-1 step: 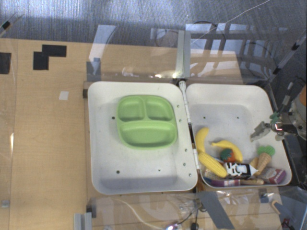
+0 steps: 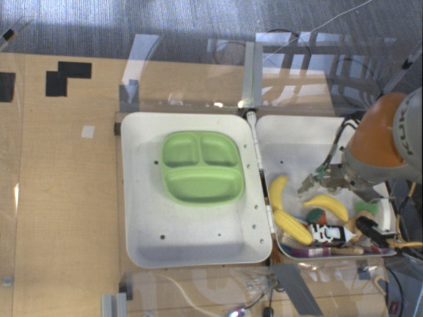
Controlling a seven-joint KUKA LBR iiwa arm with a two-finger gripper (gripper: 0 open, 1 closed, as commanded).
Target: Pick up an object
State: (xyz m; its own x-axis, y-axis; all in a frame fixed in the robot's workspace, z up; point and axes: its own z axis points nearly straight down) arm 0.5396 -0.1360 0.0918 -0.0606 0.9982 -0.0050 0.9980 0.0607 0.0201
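Two white bins sit side by side on the tan worktop. The left bin carries a green divided plate, lying flat near its middle, three compartments showing.

Over to the right bin, and the clutter is all packed into its lower end. A banana lies curved along the bin's left wall, close to the divider between the bins. Just below it an ear of corn angles down toward the bottom rim. A second banana arcs across right of centre, with a small red and green piece tucked just under it. A black and white item lies along the bottom rim, a dark handled piece at the lower right corner, and something green sits at the right wall.

The arm reaches in from the right edge of the frame, orange band prominent, and the gripper hangs low over the right bin, just above the second banana and right of the first. Whether the jaws are apart or together cannot be told from this angle; nothing is visibly caught between them.
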